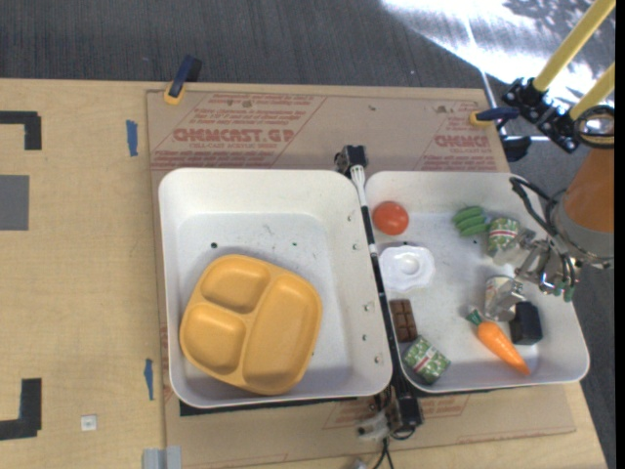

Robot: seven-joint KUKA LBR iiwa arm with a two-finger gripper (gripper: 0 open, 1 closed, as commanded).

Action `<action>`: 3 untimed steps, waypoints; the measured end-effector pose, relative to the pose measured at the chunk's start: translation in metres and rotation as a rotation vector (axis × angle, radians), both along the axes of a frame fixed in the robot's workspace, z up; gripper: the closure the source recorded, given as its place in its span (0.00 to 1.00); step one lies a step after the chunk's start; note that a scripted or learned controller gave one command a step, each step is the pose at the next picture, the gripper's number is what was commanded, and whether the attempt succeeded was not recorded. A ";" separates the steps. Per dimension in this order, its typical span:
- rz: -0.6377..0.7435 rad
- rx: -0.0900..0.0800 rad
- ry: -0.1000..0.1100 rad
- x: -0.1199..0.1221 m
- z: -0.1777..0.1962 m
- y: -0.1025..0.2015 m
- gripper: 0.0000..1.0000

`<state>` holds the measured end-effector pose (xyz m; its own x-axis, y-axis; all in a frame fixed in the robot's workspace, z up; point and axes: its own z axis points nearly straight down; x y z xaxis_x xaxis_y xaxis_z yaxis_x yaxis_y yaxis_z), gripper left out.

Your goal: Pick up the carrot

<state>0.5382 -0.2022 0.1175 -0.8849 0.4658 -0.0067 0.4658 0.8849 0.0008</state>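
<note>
The carrot [501,345], orange with a small green top, lies tilted near the front right corner of the right bin [576,364]. My gripper [511,306] hangs just above and behind the carrot's green end, its metal wrist parts reaching in from the right. A dark block sits right beside the carrot under the gripper. Nothing visibly lifted.
The right bin also holds a red tomato [391,217], a white egg-like piece [405,266], a brown chocolate bar [402,320], a green-and-white packet [426,360] and green items [472,221] at the back. A yellow divided plate [252,322] lies in the left bin [186,198].
</note>
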 end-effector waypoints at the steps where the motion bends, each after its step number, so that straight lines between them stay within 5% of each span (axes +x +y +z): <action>1: 0.409 0.001 0.004 -0.041 -0.032 0.037 0.00; 2: 0.402 0.003 0.003 -0.058 -0.032 0.108 0.00; 3: 0.818 -0.002 0.000 -0.023 0.068 0.122 0.00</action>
